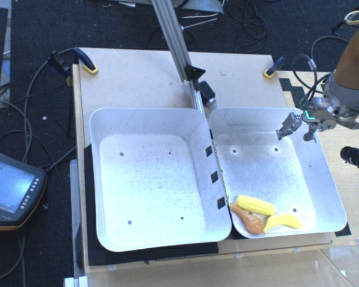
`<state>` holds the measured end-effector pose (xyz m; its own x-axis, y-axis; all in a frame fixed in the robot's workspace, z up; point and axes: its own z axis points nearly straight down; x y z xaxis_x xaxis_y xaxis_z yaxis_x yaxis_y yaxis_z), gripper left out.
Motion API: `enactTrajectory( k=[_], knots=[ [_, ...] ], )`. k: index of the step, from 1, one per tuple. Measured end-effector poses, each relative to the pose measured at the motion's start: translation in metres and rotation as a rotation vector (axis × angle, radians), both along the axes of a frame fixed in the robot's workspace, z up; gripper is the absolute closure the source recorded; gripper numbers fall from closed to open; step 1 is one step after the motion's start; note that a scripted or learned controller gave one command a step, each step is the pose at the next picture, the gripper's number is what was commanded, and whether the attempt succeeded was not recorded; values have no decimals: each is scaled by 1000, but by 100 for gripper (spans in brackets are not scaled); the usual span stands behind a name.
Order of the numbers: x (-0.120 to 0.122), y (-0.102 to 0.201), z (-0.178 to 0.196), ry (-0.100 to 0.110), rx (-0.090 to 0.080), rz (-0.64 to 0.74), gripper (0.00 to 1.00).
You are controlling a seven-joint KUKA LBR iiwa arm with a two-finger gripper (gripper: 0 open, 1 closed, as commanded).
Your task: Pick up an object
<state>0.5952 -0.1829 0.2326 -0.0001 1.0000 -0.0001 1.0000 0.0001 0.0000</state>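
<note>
currently the gripper (297,128) hangs over the right bin (323,178) near its far right wall, two dark fingers spread apart, nothing between them. task objects sit clustered at the bin's near edge: a bumpy yellow corn cob (256,205), a curved yellow banana (283,222), an orange drumstick-shaped piece (250,219) (all smooth, plastic-looking, touching). left bin (107,160): speckled white.
</note>
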Motion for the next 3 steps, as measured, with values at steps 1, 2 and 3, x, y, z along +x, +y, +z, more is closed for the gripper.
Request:
enactTrajectory(
  k=[1,2,3],
  knots=[
    [0,0,0,0,0,0,0],
    [0,5,-43,4,1,0,0],
    [8,8,-100,5,1,1,0]
  ],
)
